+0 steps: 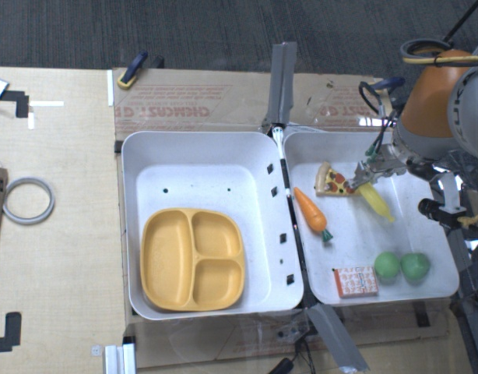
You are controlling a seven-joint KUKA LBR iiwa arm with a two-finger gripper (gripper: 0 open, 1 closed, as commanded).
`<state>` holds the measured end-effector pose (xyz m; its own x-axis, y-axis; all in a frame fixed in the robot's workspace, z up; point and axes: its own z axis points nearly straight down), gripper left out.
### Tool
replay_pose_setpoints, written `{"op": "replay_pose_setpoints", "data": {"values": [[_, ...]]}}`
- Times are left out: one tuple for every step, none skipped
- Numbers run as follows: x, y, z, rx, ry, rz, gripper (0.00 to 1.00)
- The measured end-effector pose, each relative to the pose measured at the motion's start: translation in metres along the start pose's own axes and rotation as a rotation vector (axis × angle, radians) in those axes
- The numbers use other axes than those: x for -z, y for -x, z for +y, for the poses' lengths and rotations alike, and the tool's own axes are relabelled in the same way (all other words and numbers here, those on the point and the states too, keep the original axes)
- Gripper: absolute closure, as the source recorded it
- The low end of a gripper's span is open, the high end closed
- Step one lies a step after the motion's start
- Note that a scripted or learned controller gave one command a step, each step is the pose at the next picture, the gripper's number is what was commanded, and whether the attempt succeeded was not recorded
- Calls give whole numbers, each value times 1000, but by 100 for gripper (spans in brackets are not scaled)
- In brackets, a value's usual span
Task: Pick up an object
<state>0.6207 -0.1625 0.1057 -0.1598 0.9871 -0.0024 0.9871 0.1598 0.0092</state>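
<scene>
The grey two-finger gripper point(365, 174) is hovering between the triangular pizza-slice toy point(331, 181) at nine o'clock and the yellow banana-shaped toy point(377, 201) at five o'clock; whether its fingers are apart cannot be told, and closing may be catching neither.

The arm point(445, 107) is grey, rounded and bulky, with a broad orange band above the wrist; black cables loop beside the band and a thin black cable runs off above it; the gripper point(362, 178) is pale metallic grey, narrow, with small dark fittings.
</scene>
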Motion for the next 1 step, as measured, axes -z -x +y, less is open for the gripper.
{"op": "replay_pose_setpoints", "data": {"values": [[118, -79, 10, -60, -9, 1, 100]]}}
